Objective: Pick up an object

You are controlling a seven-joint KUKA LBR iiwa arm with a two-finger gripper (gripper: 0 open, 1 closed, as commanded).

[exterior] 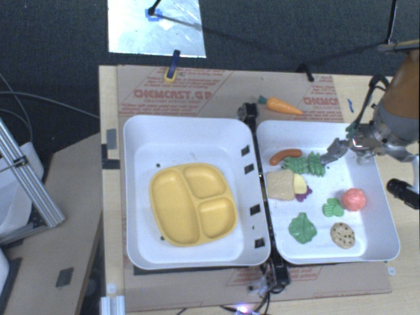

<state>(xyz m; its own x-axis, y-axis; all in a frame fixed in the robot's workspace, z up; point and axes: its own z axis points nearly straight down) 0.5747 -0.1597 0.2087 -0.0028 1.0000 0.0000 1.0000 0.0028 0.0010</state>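
The yellow divided tray [192, 203] was seated in the left bin [138, 136]. In the right bin [387, 241], toy foods were clustered: a sausage [285, 155], leafy greens [309, 164], a cookie [342, 235]. The gripper [336, 151] was positioned just beside the greens; its state could not be determined. A vertical descent, centred on one isolated item, was advisable.

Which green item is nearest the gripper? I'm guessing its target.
The frilly green piece beside the sausage, just left of the gripper. The other two greens lie lower in the bin.
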